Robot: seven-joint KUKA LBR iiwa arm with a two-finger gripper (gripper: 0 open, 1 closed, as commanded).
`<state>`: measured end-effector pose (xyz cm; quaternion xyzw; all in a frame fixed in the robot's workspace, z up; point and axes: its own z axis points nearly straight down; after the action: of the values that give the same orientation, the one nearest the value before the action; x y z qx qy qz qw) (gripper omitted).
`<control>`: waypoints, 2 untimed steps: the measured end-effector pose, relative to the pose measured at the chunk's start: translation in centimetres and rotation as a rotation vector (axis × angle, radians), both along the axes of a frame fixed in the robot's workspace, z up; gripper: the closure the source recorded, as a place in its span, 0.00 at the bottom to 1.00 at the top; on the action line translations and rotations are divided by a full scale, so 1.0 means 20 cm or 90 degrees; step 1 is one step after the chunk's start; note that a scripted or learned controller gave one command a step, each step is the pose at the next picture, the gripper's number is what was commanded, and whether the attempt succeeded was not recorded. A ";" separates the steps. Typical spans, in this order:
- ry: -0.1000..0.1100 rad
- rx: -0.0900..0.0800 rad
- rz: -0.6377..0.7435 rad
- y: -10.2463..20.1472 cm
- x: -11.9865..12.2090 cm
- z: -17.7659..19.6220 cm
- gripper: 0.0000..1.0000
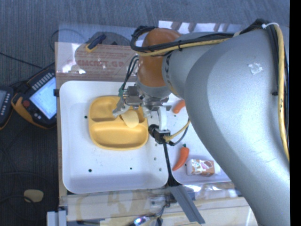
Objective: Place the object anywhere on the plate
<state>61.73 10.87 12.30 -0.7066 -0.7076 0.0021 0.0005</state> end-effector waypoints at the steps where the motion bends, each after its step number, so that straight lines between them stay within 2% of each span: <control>1: 0.000 0.000 0.000 0.00 0.00 0.00 0.00; 2: 0.000 0.000 0.000 0.00 0.00 0.00 0.00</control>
<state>61.73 10.87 12.30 -0.7066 -0.7076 0.0021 0.0005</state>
